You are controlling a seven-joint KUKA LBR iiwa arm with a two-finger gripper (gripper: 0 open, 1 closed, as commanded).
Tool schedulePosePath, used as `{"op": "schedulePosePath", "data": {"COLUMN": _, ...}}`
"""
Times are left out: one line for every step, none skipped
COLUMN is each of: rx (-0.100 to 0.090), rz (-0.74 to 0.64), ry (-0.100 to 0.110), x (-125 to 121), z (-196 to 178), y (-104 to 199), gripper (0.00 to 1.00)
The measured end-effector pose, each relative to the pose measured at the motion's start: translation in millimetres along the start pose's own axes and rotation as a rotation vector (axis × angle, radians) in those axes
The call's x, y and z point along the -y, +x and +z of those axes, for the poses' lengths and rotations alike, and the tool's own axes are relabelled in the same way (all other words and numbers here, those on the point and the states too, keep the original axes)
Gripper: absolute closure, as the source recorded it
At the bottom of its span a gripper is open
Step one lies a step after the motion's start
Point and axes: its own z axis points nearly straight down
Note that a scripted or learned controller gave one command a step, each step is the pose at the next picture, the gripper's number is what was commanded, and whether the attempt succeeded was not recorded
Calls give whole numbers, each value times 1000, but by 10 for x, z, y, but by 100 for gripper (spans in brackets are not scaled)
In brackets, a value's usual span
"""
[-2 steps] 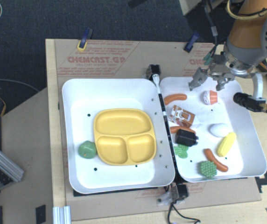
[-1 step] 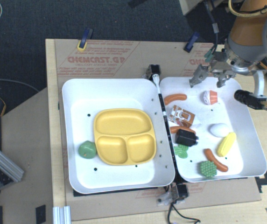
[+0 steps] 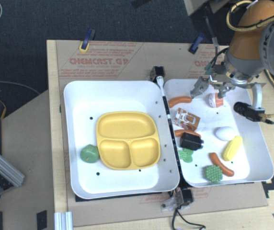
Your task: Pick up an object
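The two-finger gripper hangs spread wide over the far end of the right shallow white bin, with nothing between its fingers; one finger points toward a sausage-shaped orange-red piece and the other sits just beside a small red-and-white carton-like item, which looks the nearest thing to take. By my judgement the task is at the approach step, with no object gripped yet, and the next move calls for centring over one item, going down and closing on it without nudging its neighbours. The rest of that bin holds a brown-and-white printed packet, a black block, a white egg-shaped object, a yellow corn-like piece, a second orange-red sausage, a green knobbly ball and a green flat piece. The left white bin carries a yellow three-compartment plastic tray, its compartments bare, and a green round object just beside the tray. Both bins rest on the cardboard-covered table.
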Motion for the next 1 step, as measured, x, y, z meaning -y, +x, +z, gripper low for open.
{"op": "schedulePosePath", "data": {"rx": -1, "rz": -2, "ry": -2, "x": -39, "z": 455, "y": 65, "gripper": 0}}
